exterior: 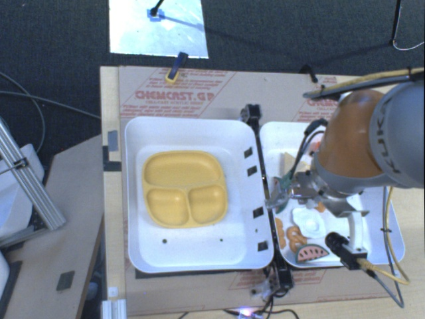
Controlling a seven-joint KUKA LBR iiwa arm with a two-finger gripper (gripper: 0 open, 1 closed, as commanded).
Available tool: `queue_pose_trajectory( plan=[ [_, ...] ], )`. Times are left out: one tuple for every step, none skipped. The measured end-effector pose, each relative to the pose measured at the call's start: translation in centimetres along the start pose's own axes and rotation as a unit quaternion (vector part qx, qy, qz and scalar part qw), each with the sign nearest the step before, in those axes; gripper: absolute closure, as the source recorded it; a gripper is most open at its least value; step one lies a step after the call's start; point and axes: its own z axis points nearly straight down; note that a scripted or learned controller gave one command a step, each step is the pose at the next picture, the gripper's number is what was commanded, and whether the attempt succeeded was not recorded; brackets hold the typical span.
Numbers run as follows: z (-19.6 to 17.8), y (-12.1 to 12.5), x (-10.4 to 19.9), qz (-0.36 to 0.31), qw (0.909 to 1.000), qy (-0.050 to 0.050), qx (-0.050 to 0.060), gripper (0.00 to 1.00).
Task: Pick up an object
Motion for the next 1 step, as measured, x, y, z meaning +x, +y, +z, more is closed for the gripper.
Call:
queue_pose_trajectory(
  plan=[
    [-1.08,0.22,0.37,-0.004,1.0000,0.001,-0.002,1.00]
  ],
)
